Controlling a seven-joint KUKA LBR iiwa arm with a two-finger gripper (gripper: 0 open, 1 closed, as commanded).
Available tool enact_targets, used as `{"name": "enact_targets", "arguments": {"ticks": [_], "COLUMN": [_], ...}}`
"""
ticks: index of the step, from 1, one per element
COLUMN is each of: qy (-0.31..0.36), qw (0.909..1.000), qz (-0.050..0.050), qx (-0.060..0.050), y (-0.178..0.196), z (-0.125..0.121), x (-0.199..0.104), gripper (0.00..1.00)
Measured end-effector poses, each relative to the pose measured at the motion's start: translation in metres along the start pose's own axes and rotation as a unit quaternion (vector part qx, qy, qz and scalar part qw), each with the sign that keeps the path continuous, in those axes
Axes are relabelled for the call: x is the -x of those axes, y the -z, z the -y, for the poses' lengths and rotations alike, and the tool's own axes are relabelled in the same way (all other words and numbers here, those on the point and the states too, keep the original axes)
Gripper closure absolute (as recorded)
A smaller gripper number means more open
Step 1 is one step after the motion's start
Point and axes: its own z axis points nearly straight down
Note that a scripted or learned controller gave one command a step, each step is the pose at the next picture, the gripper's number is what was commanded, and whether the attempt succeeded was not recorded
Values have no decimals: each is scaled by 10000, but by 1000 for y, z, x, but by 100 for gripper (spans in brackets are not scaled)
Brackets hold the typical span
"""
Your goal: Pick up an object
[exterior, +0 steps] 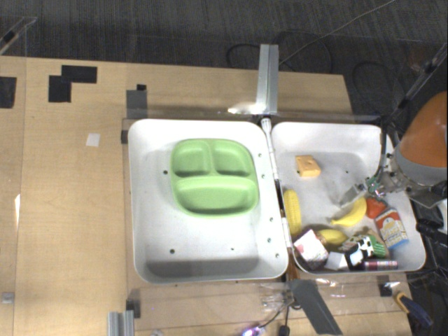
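Observation:
The right bin (329, 135) holds several small objects. A yellow wedge (308, 166) lies near its back and a corn cob (292, 212) runs along its left wall. A banana (350, 213), a lemon (332, 237), a white and maroon box (310, 249), a black and white toy (360, 246), a red piece (376, 206), a small carton (390, 229) and a marker (378, 263) crowd the front. My gripper (365, 187) reaches in from the right, low over the bin, just above the banana and the red piece. The arm's orange band (427, 138) is behind it.
The left bin (150, 187) carries a green divided plate (212, 176) at its middle. A metal post (268, 75) stands behind the wall between the bins. Wooden bench top (63, 208) spreads out to the left.

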Motion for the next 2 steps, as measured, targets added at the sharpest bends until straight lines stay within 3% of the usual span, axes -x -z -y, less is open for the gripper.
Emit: {"name": "enact_targets", "arguments": {"ticks": [1, 2], "qy": [19, -799], "qw": [10000, 9968], "qz": [-6, -2], "qx": [20, -33], "y": [11, 136], "z": [-2, -85], "x": [-1, -35], "gripper": [100, 100]}}
